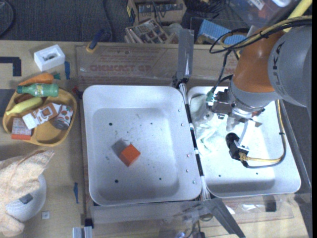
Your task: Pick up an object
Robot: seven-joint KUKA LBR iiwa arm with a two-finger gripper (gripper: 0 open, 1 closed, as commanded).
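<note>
An orange cube lies in the left bin, a little left of its middle, with a grey shadow beside it. The gripper hangs over the upper left part of the right bin, below the grey wrist and orange band. It is well to the right of the cube. Pale, translucent objects lie on the right bin's floor just left of and below the gripper; their shape is hard to make out.
A yellow cable with a black plug dangles from the wrist over the right bin. A raised divider separates the bins. A yellow bowl of toy food and a cloth sit on the bench to the left.
</note>
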